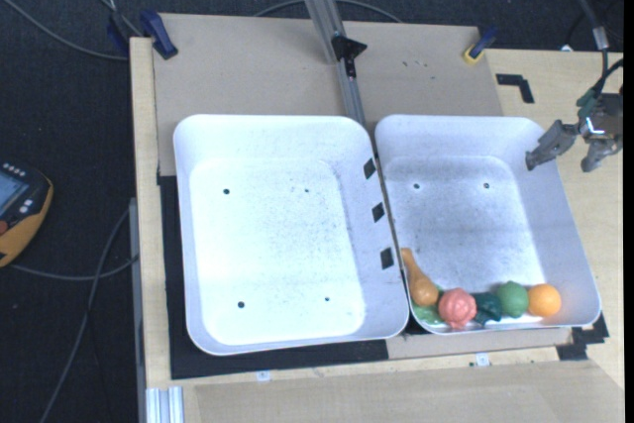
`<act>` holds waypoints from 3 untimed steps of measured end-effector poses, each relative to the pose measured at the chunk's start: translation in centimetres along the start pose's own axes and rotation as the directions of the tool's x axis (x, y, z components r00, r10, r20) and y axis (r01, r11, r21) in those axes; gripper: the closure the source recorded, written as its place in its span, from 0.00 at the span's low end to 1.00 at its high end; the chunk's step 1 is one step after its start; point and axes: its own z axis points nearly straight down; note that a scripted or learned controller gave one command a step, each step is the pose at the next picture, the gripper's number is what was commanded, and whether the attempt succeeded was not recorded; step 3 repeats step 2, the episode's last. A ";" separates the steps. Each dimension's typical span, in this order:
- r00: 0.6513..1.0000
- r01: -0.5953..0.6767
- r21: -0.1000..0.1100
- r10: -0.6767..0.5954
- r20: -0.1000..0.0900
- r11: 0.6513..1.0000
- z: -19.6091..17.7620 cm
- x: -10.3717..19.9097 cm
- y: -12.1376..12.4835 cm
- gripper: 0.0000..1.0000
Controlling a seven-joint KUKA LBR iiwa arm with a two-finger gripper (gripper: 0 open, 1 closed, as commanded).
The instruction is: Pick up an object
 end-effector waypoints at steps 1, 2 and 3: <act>1.000 0.005 0.001 -0.005 -0.002 1.000 -0.7 -2.0 8.3 0.00; 1.000 0.005 0.003 -0.005 -0.003 1.000 3.7 0.3 6.8 0.00; 1.000 0.005 0.003 -0.005 -0.003 1.000 3.7 0.3 6.8 0.00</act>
